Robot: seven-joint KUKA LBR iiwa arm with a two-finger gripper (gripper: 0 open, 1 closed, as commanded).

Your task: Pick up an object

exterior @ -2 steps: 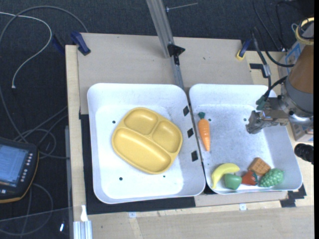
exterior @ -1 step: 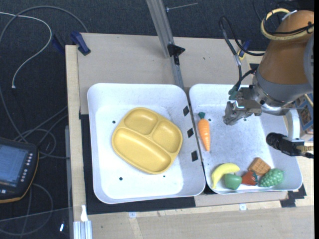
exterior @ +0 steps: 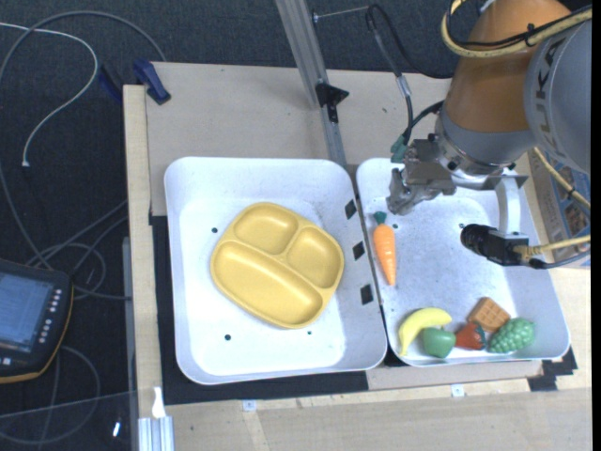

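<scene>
**Robot arm hovering over the right bin, near a toy carrot**

A grey robot arm with an orange band is reaching in from the right and hanging over the far left corner of the right bin (exterior: 554, 289). Its gripper (exterior: 402, 198) is pointing down, sitting just above and slightly right of a toy carrot (exterior: 384, 254). Whether the gripper is released or clenched cannot be told from this angle (the wrist is blocking much of it), and nothing is showing in its grasp.

The carrot, orange with a small green top, is lying lengthwise along the right bin's left wall, its green end pointing toward the gripper. A black cylindrical part of the arm's fittings (exterior: 490, 243) is hanging over the middle of the same bin.

Along the near edge of the right bin, four more toy foods are clustering together: a yellow banana (exterior: 420, 323), a green apple (exterior: 438, 342) touching it, a red item (exterior: 469, 336) beside that, a brown cracker (exterior: 488, 313) just behind, and a bunch of green grapes (exterior: 512, 334) at the right end.

In the left bin (exterior: 188, 214), a yellow divided plate (exterior: 277, 263) with three compartments is lying flat near the centre.

Both bins are resting side by side on a wooden bench (exterior: 235, 111).
</scene>
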